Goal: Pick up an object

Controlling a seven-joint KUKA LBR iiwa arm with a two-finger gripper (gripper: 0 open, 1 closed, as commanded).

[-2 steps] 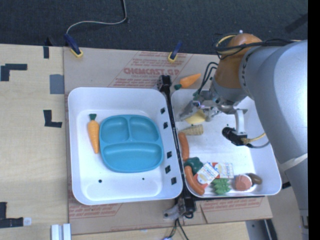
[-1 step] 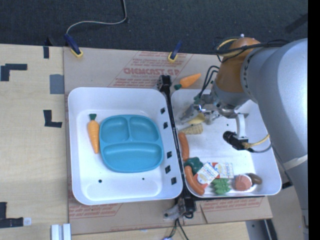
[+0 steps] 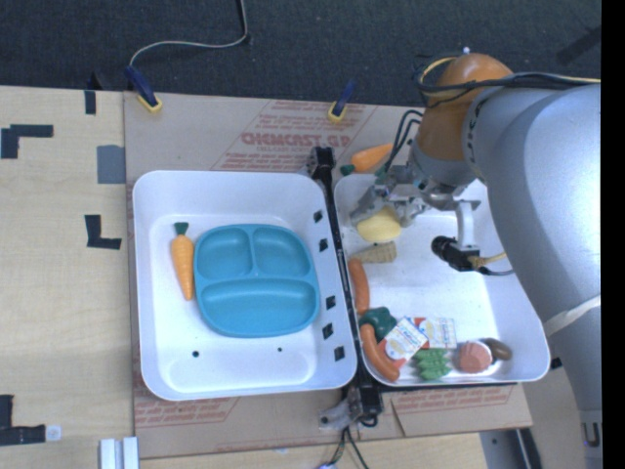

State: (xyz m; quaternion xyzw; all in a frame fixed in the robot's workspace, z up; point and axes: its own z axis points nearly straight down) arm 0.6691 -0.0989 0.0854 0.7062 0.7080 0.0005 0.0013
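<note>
Nearest, small plastic toy foods [image 3: 430, 348] crowd the right white bin's [image 3: 508, 311] front edge; mid-bin lies open room; farther back, the two-finger gripper [image 3: 389, 206] sits over a pale yellow rounded toy [image 3: 379, 228] near the dividing wall; whether its jaws grip cannot be told, so lifting seemingly remains.

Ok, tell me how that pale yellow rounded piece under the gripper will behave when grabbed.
The pale yellow piece looks smooth and rounded, so it may slip from the gripper or roll toward the right bin floor. It is probably light, hollow plastic toy food, likely stiff rather than floppy.
</note>
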